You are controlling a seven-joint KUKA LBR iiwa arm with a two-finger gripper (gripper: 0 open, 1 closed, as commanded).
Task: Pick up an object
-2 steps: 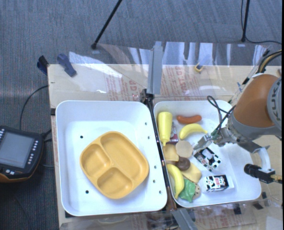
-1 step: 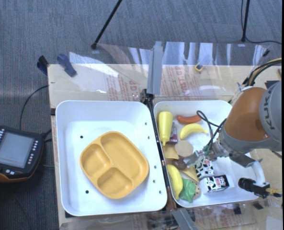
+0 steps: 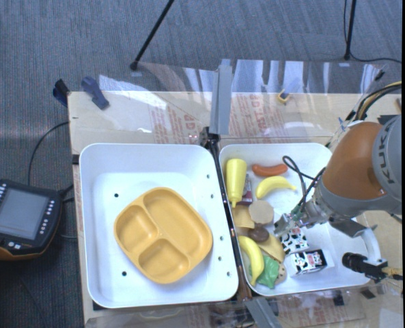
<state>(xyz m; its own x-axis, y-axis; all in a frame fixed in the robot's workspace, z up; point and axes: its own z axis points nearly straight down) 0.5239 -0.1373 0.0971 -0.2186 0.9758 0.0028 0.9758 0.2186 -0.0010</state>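
Note:
The right bin holds several toy foods. A yellow bottle, a red sausage and a small banana lie at its far side. A round tan bun and a dark brown piece sit mid-bin. Near the front are a larger banana and a green item. Two cow-patterned cartons lie at the front right. My gripper hangs low over the bin's middle, just right of the bun and above the nearer carton.
The left bin carries a yellow compartment tray. The grey arm with its orange band covers the right bin's right side. A pendant lies off the bench at left. A metal divider post stands behind the bins.

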